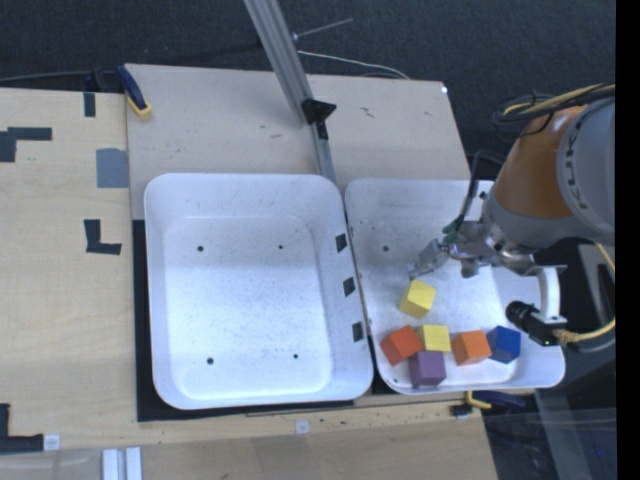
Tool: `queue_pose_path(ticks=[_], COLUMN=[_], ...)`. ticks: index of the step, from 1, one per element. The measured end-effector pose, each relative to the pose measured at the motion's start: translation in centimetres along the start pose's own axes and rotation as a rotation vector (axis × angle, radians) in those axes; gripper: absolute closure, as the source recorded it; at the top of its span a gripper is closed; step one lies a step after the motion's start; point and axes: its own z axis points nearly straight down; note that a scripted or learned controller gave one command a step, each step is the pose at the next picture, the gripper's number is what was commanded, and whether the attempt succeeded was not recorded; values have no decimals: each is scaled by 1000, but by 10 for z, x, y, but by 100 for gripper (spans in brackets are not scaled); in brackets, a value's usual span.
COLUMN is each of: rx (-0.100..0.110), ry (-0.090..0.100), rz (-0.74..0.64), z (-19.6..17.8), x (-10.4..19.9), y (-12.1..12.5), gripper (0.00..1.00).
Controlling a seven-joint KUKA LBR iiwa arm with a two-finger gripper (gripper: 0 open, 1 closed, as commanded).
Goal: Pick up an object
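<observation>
- Gripper [432, 259]: right of frame centre, low over the right bin [385, 218]; whether the jaws stand open or closed cannot be told, and nothing shows between them.
- Yellow cube [420, 297]: just below the gripper, tilted, apart from the rest; likely the target, being the easiest to reach.
- Cluster at the bin's lower edge: orange cube [402, 344], second yellow cube [436, 338], purple cube [428, 367], another orange cube [470, 347], blue cube [505, 344]; packed close, harder to grasp singly.
- Left bin [165, 268]: left of centre.
</observation>
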Motion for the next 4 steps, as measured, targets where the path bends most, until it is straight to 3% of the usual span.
queue_pose_path(ticks=[1, 2, 3, 4], rx=[13, 11, 11, 14], ry=[5, 4, 4, 4], rz=[-2, -1, -1, 1], z=[54, 42, 42, 63], x=[35, 34, 33, 38], y=[-6, -5, -5, -48], gripper=[0, 100, 0, 0])
